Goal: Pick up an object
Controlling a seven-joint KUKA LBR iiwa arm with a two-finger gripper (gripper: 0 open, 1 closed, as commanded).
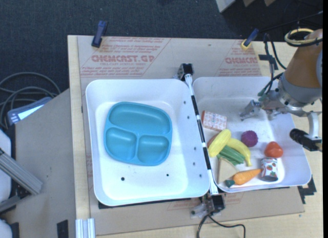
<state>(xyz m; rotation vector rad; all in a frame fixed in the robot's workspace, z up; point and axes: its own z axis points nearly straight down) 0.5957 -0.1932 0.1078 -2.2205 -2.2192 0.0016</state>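
Pincer (249, 110), metallic grey, hovers above smooth white right bin (302, 173); its opening I cannot tell.

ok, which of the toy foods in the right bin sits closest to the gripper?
The purple plum. It lies just below the gripper in the camera view; the tomato, banana and carrot all lie farther down the right bin.

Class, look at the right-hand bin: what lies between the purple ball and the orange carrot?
In the camera view, the yellow banana and the green vegetable beside it lie between the purple ball and the carrot, all inside the right bin.
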